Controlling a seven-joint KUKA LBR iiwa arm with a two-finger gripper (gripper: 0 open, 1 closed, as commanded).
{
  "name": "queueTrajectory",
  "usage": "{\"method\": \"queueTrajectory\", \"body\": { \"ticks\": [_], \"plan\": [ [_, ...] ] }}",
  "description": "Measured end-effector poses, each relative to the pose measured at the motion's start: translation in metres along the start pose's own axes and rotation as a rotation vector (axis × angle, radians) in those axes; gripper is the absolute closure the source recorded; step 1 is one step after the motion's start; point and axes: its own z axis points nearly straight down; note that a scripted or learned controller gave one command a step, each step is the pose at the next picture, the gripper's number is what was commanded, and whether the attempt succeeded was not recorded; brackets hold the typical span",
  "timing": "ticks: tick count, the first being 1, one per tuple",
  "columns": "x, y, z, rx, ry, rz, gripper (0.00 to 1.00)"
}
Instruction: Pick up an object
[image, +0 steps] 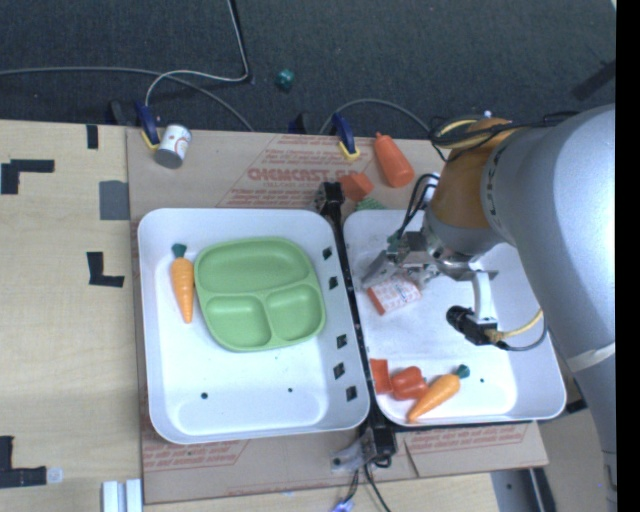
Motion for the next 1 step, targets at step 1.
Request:
{"method": "queueTrajectory", "body": {
  "ticks": [1],
  "plan": [
    [0.0005,-0.0003,-0.0092,0.001,0.000,-0.001,1.00]
  ]
}}
